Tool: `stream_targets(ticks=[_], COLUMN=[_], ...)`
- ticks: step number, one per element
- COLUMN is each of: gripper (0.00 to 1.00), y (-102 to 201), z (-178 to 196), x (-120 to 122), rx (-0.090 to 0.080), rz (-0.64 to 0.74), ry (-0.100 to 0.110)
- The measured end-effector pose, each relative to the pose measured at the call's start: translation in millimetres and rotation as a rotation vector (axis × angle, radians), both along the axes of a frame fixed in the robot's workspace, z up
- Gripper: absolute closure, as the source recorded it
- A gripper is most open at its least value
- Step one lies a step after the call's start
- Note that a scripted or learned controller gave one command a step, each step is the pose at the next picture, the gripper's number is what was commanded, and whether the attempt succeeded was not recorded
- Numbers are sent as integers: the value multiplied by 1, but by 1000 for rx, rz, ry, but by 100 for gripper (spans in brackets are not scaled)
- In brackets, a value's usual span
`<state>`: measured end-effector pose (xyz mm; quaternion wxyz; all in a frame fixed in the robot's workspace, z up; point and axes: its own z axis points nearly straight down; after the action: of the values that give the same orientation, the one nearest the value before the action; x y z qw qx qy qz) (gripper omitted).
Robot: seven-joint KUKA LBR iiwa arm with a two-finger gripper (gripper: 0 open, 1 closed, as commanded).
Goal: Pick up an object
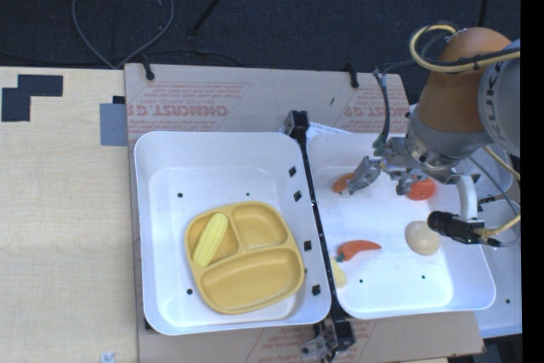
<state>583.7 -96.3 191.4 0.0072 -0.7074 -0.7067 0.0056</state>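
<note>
Robotics lab, white bins (161,183) on cardboard-covered bench (195,102), loose cables (119,8)

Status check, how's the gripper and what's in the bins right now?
Gripper low in right bin, beside an orange piece. Chili, cream ball loose. Corn on yellow tray.

We see a pale wooden bench (59,225) carrying a brown cardboard sheet (212,102) printed with red lettering. On the cardboard rest two shallow white bins, side by side and touching along a black centre seam. Taking the left bin (161,174) as our landmark, the right bin (459,285) lies directly to its right. To the left of the left bin, we note dark patches (30,93) on the bare wood, and a grey square (112,123) just beside its upper left corner.
</note>
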Motion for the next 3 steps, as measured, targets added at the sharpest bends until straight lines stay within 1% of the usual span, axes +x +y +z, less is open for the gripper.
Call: stream_targets(ticks=[1,2,3], gripper=[0,0,0], y=[0,4,7], z=[8,-35,-88], x=[3,0,9], rx=[-1,-1,-1], rz=[2,2,3], ry=[-14,-10,-12])
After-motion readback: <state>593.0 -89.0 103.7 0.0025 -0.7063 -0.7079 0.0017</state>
